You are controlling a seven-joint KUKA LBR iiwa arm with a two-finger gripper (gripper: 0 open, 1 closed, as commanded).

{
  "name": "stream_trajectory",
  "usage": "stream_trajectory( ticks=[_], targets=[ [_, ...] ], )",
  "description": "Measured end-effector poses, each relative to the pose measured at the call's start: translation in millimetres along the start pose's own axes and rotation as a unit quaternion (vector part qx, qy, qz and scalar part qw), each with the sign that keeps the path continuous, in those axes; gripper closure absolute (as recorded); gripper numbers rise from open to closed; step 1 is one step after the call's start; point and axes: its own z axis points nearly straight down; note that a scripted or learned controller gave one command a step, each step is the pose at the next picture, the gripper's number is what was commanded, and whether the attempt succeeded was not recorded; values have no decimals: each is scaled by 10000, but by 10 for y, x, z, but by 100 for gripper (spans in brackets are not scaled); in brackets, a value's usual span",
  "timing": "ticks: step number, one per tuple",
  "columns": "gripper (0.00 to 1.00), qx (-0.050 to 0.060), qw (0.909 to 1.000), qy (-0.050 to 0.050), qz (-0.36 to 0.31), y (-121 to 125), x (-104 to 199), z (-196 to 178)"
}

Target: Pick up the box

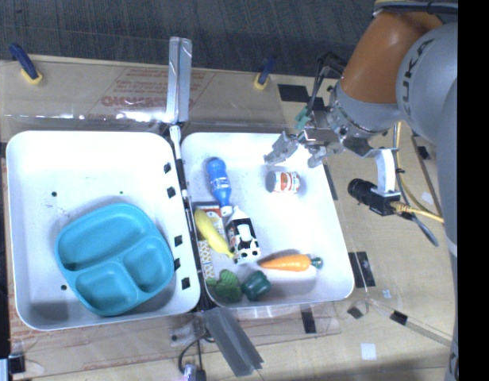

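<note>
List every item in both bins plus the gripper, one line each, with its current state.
gripper: open, above the can, holding nothing
can: lying on its side
blue bottle: lying flat
box: lying flat by the divider, under the banana
banana: resting on the box
carrot: lying flat
green vegetables: at the near wall
blue tray: right side up in the left bin

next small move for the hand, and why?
Probably shift the hand toward the camera and leftward, over the box. It hangs above the small can in the right bin, while the box lies by the left wall, under the banana.
</note>
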Motion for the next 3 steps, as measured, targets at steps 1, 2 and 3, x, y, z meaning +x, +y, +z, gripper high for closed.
stream_trajectory(
  ticks=[1, 2, 3],
  targets=[
    [0, -41, 9987, -7, -510, -55, 554, 1669],
    [100, -54, 9985, 0, -540, -41, 570, 1558],
    [100, -29, 9975, -6, 704, -64, 437, 1697]
  ],
)
